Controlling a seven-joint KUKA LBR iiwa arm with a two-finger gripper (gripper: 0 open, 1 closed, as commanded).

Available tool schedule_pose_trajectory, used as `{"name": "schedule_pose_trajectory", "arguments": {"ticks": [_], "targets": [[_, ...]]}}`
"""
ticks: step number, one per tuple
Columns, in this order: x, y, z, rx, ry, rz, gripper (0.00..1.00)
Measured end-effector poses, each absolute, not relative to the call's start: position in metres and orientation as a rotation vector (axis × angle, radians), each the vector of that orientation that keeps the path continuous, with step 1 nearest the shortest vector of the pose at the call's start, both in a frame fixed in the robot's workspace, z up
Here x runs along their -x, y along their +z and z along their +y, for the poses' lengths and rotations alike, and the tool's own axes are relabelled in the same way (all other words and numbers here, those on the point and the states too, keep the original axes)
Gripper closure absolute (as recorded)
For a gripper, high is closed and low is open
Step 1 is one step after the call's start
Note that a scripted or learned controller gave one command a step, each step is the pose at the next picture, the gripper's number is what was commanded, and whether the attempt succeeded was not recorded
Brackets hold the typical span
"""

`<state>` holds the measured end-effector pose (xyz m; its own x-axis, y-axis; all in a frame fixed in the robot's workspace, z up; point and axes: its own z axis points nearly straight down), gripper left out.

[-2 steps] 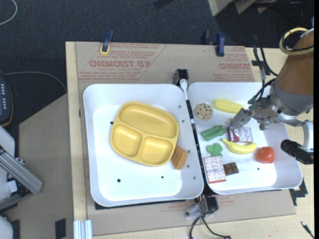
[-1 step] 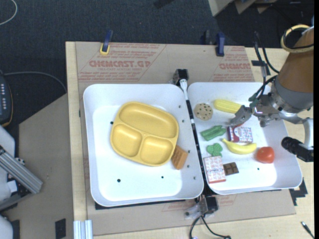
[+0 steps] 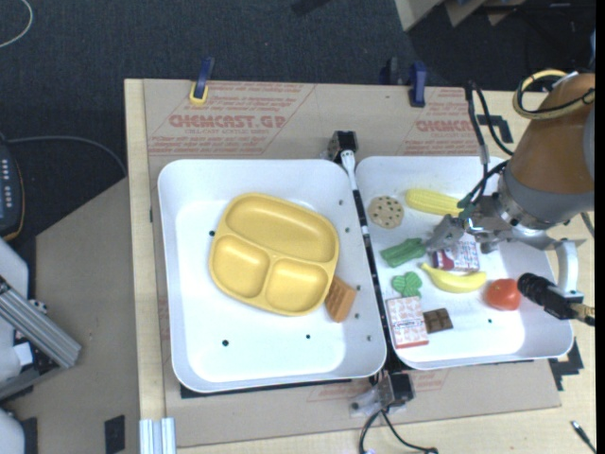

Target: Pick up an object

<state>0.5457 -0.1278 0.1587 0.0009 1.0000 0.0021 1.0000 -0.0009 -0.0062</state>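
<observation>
hovering over the banana (image 3: 456, 280), the pincer (image 3: 452, 251) blurs; its spread can't be told.

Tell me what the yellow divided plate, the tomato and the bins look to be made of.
Yellow divided plate: likely moulded plastic, satin finish; soft highlights along its compartment ridges.
Tomato: probably toy plastic; uniform red, smooth skin with a slight sheen.
Left bin and right bin: apparently thin formed white plastic; rounded corners and a smooth, faintly glossy floor.
</observation>
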Motion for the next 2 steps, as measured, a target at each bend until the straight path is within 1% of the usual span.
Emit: {"name": "schedule_pose_trajectory", "arguments": {"ticks": [1, 2], "targets": [[-0.535, 0.103, -0.122, 2.217, 0.006, -2.215, 0.0], [-0.537, 0.089, -0.123, 2.225, -0.003, -2.223, 0.0]]}}
